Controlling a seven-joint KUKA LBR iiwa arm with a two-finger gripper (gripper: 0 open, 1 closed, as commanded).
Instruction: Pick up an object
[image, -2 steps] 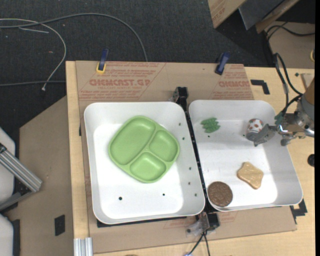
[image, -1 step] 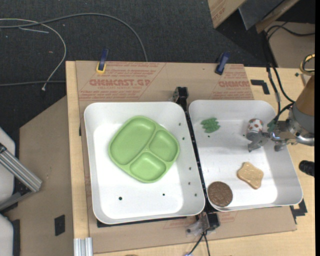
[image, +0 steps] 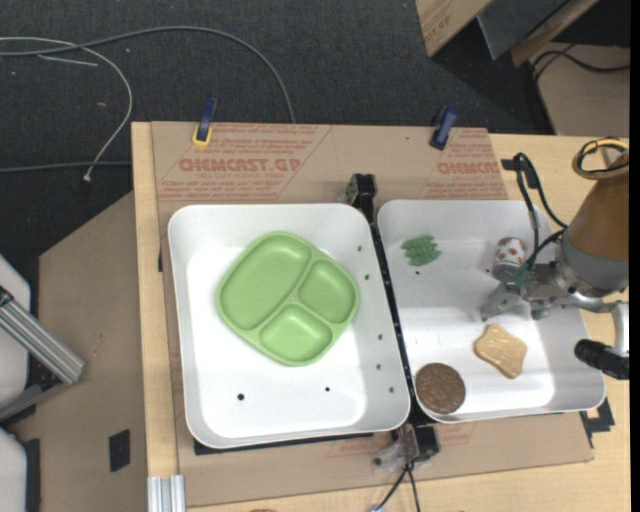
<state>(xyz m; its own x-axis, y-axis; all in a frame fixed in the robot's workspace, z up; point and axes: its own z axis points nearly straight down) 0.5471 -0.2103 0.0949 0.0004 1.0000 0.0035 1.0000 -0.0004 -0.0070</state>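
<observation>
Two bins (image: 190, 300): green tray (image: 288, 297) left; gripper (image: 512, 297) low in right, finger state unclear, near biscuit (image: 501, 350), brown disc (image: 440, 387).

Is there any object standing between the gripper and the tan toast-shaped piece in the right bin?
Nothing visible stands between them. The gripper hangs in the right bin, just above the tan toast-shaped piece, with bare white floor between the two. The brown round disc lies off to the lower left, and the small green piece toward the far wall.
</observation>
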